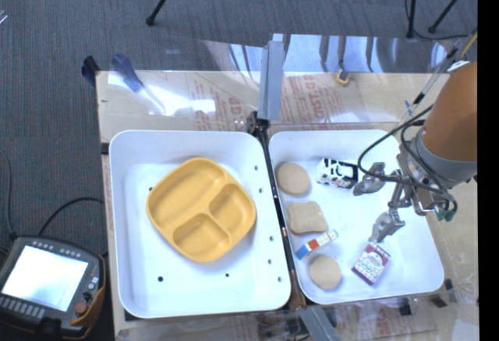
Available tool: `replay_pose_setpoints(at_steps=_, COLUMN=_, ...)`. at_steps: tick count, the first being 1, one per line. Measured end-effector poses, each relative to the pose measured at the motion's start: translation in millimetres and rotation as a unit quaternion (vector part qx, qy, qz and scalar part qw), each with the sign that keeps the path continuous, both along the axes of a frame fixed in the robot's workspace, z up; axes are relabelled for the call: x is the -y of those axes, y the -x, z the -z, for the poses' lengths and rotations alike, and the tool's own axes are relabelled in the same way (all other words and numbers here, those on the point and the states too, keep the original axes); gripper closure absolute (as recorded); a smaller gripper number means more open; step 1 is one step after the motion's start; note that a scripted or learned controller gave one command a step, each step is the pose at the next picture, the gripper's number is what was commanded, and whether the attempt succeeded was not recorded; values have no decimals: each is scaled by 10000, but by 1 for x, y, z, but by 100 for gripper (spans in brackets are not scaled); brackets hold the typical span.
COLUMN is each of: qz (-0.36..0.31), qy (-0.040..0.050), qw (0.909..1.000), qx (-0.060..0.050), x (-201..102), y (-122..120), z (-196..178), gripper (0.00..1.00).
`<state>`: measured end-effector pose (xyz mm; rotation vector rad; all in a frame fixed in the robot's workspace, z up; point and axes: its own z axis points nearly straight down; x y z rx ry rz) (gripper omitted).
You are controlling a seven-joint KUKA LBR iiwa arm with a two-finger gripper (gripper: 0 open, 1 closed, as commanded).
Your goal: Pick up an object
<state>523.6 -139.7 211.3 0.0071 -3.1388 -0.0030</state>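
The right bin (425,273) holds several small items. A round tan biscuit (293,178) lies at its left, with a tan toast slice (306,217) below it and another round tan piece (325,271) near the front. A small red, white and blue stick (316,243) lies between them. A black and white packet (338,172) sits toward the back, and a red packet (372,262) sits at the front right. My gripper (377,205) hangs over the right half of this bin, just above the red packet. It is open, with nothing between its fingers.
The left bin (129,175) carries a yellow divided plate (202,208). A grey upright post (270,80) stands behind the seam between the bins. Cables loop from the wrist over the right bin's back corner. A teach pendant (48,281) lies on the floor at left.
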Motion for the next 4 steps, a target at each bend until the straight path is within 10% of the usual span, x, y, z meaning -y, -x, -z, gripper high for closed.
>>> replay_pose_setpoints(at_steps=1, qz=444, qy=5, qw=9990, qx=22, x=-31, y=-24, z=123, gripper=0)
replay_pose_setpoints(at_steps=2, qz=410, qy=7, qw=9991, qx=44, x=-34, y=-26, z=113, gripper=100)
replay_pose_setpoints(at_steps=3, qz=2473, qy=12, qw=9689, qx=4, x=-96, y=44, z=25, gripper=100)
replay_pose_setpoints(at_steps=4, qz=1769, qy=14, qw=9842, qx=-15, x=-147, y=48, z=20, gripper=100)
